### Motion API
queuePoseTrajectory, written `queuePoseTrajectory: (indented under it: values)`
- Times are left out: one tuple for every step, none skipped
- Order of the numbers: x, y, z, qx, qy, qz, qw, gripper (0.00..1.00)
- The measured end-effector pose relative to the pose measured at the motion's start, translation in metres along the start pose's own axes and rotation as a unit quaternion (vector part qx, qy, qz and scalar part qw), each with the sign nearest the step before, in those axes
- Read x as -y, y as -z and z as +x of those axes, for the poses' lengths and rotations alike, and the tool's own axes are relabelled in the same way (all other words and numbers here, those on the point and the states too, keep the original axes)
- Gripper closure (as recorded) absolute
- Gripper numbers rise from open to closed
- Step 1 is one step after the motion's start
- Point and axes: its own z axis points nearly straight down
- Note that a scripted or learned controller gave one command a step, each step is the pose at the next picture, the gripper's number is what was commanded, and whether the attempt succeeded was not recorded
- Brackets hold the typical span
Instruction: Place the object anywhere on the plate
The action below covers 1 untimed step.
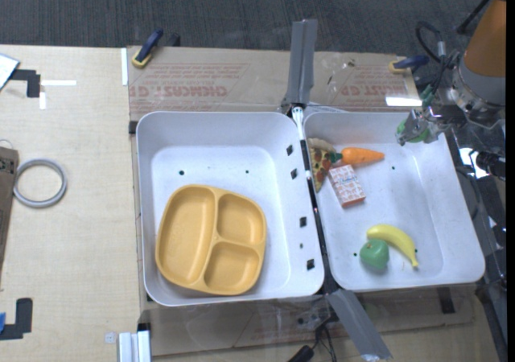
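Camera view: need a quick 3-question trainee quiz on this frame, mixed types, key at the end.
1. True or false: the banana touches the green apple.
2. Which bin holds the yellow plate? A) left bin B) right bin
3. Fill in: the carrot lies just above the small ____.

Key: 1 true; 2 A; 3 carton. The gripper is at the right bin's upper right edge.
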Motion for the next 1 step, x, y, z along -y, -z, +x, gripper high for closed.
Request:
queuePoseTrajectory:
  values:
    - [0.0166,-0.0193,0.0654,-0.002,0.058,0.000,0.9983,1.00]
